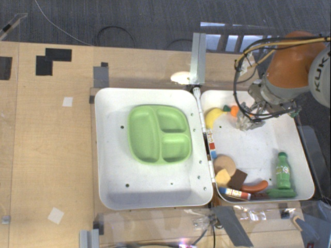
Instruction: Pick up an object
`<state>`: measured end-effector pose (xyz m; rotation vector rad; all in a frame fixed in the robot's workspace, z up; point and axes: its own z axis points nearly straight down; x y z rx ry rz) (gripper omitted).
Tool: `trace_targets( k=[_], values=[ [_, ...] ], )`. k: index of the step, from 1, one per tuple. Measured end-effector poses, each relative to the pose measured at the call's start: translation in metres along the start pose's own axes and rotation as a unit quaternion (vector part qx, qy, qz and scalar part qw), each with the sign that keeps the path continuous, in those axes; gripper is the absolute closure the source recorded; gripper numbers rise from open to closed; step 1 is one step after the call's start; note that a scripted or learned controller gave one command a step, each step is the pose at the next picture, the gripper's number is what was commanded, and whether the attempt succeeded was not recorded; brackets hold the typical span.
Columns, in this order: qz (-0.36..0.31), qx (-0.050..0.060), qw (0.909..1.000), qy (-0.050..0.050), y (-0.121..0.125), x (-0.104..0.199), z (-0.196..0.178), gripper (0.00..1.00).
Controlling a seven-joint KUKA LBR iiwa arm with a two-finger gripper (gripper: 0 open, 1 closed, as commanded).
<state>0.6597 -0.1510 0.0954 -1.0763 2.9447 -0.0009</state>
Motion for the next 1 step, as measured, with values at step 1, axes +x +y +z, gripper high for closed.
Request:
trace_targets(
  k=[1],
  values=[
    [-0.272,0.004,0.9624,-0.001,-0.0476,0.0238,-0.081,1.0]
  ],
)
